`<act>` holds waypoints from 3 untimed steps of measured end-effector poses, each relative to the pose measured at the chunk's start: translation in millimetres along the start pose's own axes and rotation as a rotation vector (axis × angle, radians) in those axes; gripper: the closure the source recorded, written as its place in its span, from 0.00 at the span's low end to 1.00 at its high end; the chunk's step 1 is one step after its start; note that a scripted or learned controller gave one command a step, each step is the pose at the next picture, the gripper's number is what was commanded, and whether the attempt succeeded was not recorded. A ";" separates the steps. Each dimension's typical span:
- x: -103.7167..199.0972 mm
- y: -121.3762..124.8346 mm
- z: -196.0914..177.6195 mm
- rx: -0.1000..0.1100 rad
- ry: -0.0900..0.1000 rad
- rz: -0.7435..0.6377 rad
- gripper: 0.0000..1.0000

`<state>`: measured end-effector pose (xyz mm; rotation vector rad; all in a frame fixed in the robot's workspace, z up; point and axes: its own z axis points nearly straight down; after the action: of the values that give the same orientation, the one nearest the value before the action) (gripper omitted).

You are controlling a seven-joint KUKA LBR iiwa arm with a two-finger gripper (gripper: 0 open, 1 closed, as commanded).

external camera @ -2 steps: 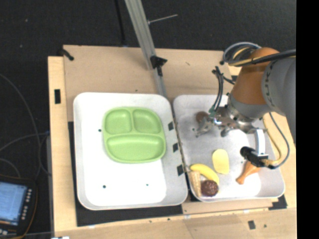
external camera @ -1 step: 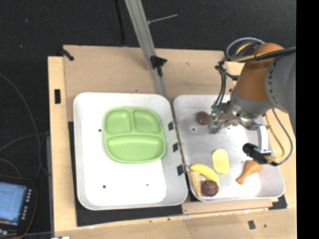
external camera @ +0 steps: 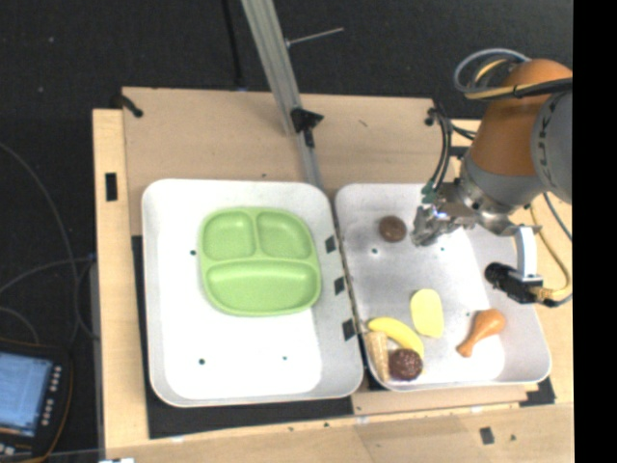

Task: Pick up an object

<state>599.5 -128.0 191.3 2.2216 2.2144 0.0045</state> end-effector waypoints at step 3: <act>51.9 22.1 -94.0 0.004 0.001 -0.009 1.00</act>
<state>621.3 -76.0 285.3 2.2135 2.2274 0.0021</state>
